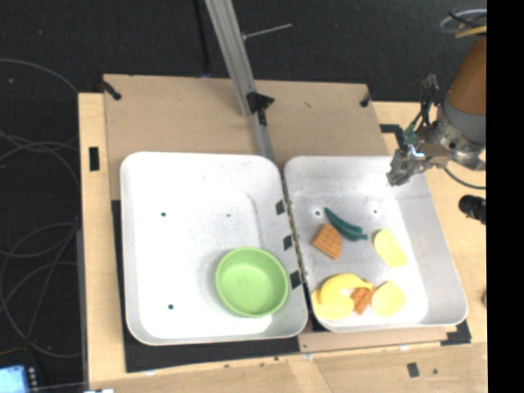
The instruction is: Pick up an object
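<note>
The right bin (344,178) holds a dark green curved piece (345,224), an orange waffle-textured square (327,241), a yellow block (390,248), a yellow rounded item (338,294), a small orange piece (360,300) and a yellow disc (388,299). A green bowl (251,281) sits in the left bin (188,195) near its front right corner. My gripper (401,168) hangs over the right bin's far right corner, well above and right of the green piece. Nothing is visible between its fingers.
A slanted metal post (233,51) rises from the back of the bench between the bins. Brown board (237,113) lies behind both bins. The arm's wrist (463,129) comes in from the right edge.
</note>
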`<act>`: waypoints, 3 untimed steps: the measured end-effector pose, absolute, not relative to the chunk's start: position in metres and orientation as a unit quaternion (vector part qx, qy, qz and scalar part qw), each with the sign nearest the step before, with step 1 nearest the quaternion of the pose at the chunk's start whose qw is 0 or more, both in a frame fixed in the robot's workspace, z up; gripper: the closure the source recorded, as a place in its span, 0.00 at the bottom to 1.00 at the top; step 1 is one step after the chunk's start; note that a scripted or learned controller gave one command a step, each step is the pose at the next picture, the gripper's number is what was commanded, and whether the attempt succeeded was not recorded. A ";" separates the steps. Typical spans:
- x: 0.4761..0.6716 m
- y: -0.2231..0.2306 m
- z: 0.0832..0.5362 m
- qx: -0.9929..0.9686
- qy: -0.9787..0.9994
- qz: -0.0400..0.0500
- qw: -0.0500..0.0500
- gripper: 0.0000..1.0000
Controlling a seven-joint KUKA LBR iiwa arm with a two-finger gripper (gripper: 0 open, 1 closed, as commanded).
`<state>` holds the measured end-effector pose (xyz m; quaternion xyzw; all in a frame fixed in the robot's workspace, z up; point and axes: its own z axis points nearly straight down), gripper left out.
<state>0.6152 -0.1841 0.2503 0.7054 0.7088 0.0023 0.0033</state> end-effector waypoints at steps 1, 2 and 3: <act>0.616 -0.185 0.252 0.705 0.709 0.001 0.001 1.00; 0.606 -0.135 0.254 0.705 0.709 0.001 0.000 1.00; 0.606 -0.085 0.263 0.704 0.710 0.001 0.000 1.00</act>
